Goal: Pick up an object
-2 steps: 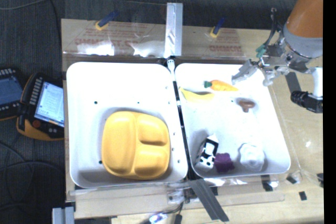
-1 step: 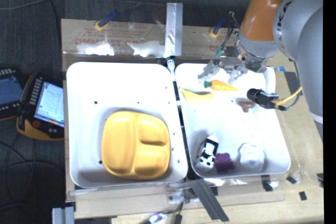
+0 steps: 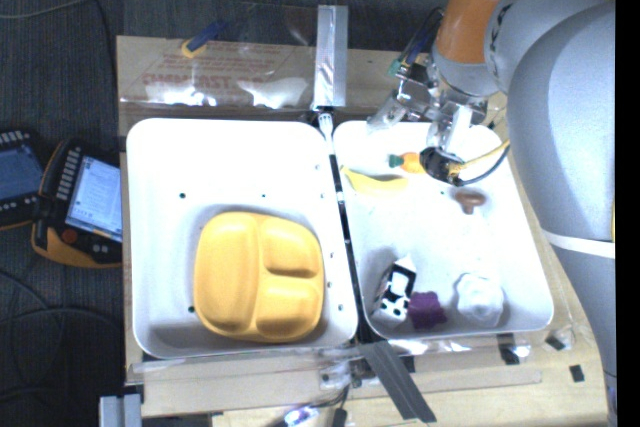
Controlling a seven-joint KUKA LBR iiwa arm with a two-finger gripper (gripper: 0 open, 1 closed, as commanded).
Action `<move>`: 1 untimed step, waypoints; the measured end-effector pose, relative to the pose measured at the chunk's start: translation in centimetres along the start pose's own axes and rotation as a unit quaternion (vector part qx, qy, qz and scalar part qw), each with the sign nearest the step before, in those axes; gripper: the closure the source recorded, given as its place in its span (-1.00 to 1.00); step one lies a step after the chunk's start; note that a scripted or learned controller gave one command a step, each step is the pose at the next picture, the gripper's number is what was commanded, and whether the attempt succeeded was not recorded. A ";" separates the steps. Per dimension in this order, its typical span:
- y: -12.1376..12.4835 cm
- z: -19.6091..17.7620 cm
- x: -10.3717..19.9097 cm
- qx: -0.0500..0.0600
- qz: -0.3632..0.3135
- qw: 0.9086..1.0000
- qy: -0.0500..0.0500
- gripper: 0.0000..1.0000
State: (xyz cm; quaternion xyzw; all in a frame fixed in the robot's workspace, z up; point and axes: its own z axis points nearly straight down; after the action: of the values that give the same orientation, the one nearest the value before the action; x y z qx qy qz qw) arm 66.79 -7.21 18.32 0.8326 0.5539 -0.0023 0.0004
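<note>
My gripper (image 3: 402, 107) hangs over the far edge of the right bin (image 3: 520, 245), below the orange band of the arm. Just in front of it lie a small orange and green piece (image 3: 404, 159) and a flat yellow banana-shaped piece (image 3: 375, 179). A small brown piece (image 3: 471, 200) rests to the right of them. Near the front wall sit a black and white patterned block (image 3: 397, 291), a purple piece (image 3: 427, 310) and a white lump (image 3: 478, 298). I see nothing held in the gripper.
The left bin (image 3: 160, 165) holds a large yellow divided plate (image 3: 260, 273). A clear plastic sheet (image 3: 230, 65) lies behind the bins. A handheld pendant (image 3: 80, 205) sits on the floor to the left. The grey arm (image 3: 570, 105) covers the right side.
</note>
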 end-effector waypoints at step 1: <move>-4.9 8.7 -7.6 0.000 -0.146 0.989 0.002 -1.00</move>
State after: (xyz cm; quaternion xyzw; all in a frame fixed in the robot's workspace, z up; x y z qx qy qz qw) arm 59.33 -12.35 9.61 0.7429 0.6694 -0.0010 -0.0014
